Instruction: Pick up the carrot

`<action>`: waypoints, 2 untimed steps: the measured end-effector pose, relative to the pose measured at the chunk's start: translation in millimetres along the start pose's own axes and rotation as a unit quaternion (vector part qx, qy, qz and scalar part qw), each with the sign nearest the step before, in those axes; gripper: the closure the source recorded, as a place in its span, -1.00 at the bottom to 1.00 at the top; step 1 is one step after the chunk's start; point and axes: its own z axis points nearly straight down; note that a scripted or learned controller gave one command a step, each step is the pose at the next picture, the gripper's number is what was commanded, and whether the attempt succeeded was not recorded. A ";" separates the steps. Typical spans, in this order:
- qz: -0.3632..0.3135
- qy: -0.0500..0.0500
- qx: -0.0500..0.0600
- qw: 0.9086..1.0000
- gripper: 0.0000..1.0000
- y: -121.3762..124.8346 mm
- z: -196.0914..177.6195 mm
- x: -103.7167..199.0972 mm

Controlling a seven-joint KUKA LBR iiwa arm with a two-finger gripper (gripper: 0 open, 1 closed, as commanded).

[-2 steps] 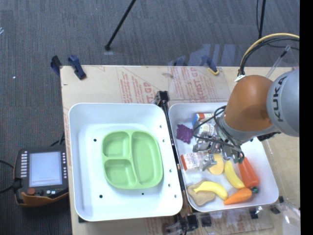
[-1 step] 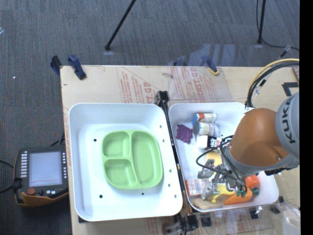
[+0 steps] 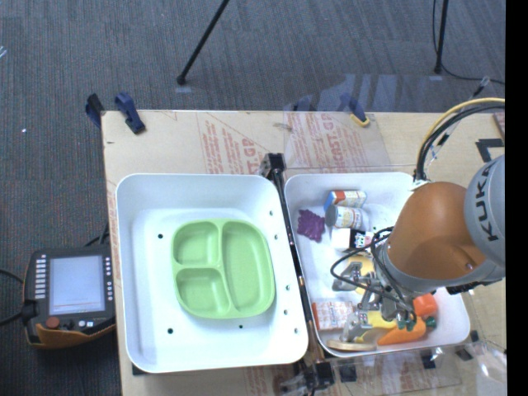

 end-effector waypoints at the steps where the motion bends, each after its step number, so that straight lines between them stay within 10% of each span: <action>1: 0.014 -0.004 0.001 1.000 -1.00 -22.1 -150.5 -9.2; 2: -0.086 0.002 -0.001 0.996 -1.00 -55.3 1.4 -4.6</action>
